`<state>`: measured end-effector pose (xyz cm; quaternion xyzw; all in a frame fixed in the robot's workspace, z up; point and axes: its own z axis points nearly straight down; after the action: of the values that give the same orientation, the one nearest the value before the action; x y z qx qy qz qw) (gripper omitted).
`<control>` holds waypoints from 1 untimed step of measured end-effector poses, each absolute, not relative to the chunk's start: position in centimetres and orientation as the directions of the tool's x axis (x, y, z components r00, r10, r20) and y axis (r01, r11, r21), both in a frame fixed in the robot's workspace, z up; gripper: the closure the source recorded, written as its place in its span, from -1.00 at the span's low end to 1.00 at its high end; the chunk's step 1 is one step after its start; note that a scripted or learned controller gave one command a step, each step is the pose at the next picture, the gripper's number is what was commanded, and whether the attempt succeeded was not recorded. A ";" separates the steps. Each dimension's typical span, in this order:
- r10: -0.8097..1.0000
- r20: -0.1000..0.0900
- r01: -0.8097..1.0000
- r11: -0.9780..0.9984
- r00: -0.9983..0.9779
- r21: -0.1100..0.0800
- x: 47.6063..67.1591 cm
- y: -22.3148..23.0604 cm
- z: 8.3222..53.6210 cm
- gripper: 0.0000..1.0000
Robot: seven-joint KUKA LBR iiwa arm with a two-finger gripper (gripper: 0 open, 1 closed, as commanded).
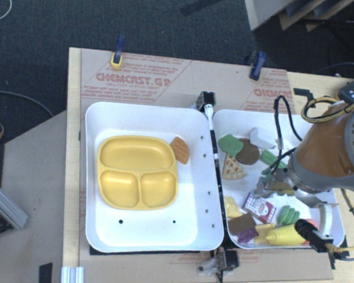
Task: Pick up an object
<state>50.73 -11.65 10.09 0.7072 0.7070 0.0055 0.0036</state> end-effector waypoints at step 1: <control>1.000 -0.002 1.000 0.001 -0.001 0.006 51.9 -11.8 15.6 1.00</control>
<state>51.86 -11.78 15.64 0.7067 0.7075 0.0012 0.0027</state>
